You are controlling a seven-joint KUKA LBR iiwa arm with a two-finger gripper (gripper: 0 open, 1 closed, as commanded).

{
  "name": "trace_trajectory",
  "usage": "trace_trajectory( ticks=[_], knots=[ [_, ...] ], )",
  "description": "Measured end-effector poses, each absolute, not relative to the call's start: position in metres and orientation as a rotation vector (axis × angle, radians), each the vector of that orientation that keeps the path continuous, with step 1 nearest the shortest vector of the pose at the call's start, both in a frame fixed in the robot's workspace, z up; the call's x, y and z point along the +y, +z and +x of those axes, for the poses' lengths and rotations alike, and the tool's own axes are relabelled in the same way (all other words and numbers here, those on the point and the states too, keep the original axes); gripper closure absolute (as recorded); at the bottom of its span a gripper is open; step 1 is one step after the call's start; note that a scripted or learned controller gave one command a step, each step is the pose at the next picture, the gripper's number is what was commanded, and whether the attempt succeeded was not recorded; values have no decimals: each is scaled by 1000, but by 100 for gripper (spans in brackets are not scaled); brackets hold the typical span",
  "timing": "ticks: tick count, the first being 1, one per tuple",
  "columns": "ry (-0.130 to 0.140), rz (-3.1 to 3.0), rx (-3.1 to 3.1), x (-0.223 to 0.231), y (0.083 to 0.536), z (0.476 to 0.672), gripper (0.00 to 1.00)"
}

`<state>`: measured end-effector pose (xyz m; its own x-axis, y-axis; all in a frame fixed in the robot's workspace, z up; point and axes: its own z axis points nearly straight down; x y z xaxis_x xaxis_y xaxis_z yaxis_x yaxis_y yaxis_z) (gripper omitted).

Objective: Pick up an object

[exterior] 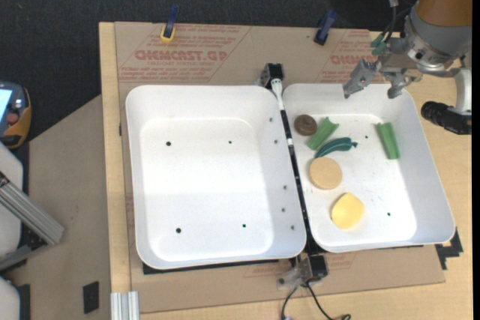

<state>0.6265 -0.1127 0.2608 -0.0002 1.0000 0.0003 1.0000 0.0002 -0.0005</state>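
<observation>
Pincer [377,83] hangs open and empty above the right white bin [420,225]; we judge approach underway, descent onto the green block [388,140] next

Two white bins sit side by side on one tabletop [112,161]: the left bin [202,236] and the right bin [420,191]. The right bin holds six small things. One is a brown disc [304,124]. One is a tan disc [325,174]. One is a yellow piece [347,210]. Three are green: a light green piece [322,134] by the brown disc, a dark green curved piece [335,147] just below it, and a green stick [388,140] nearer the right wall. Two clamps stand at the far edge of the board: one yellow and blue clamp [169,28], one blue clamp [325,26]. One arm [442,4] reaches in, carrying one gripper [373,90].
</observation>
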Motion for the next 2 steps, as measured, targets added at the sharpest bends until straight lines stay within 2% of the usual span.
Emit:
trace_trajectory(
  ticks=[1, 2],
  knots=[
    [9, -2218, -2213, -113, 185, 581, 0],
    [1, -2221, -2222, -109, 186, 587, 0]
  ],
)
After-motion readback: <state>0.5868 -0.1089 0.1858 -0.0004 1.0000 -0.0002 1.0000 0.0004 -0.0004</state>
